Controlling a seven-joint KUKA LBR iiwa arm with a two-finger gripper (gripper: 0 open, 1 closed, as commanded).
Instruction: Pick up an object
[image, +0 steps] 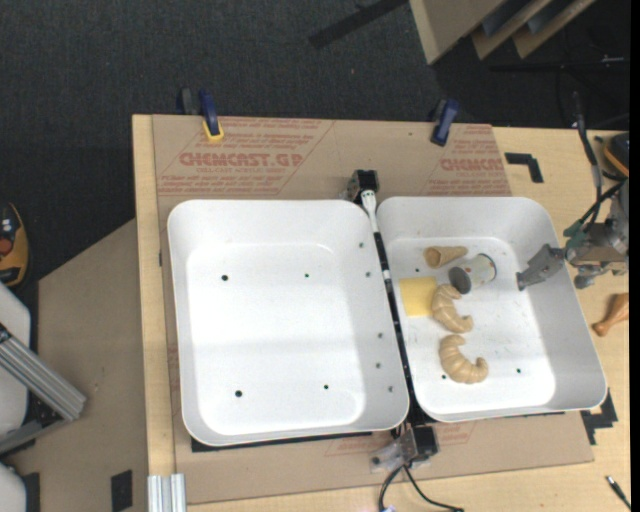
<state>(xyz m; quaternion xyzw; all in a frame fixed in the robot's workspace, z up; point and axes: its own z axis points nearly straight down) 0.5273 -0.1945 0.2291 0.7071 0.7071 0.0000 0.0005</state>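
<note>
Where the bench lies nearest the camera, a black connector with cables (412, 447) sits at the seam between the two bins, on a brown board (300, 150) printed with red lettering. Both bins are shallow, smooth white plastic with rounded corners; the left bin (200, 300) has a few small dark holes in its floor.

Every loose object lies in the right bin (530, 350), towards its left half. Nearest is a tan, curved, croissant-shaped piece (463, 361) with a ridged, matte surface. Just beyond it lies a second croissant-shaped piece (451, 309), its far end touching a flat, pale yellow block (418, 296) that rests beside the bin's left wall. Past these, a short grey cylinder (471, 272) lies on its side with its dark end facing left, and just behind it is a small tan cone (445, 256) pointing right.

At the bin's right side, level with the cylinder but apart from it, the grey metal gripper (536, 268) hangs tilted. It touches none of the objects and holds nothing, and whether it is spread or closed cannot be told.

Farthest away, two blue clamps (209, 108) (445, 120) grip the board's far edge.
</note>
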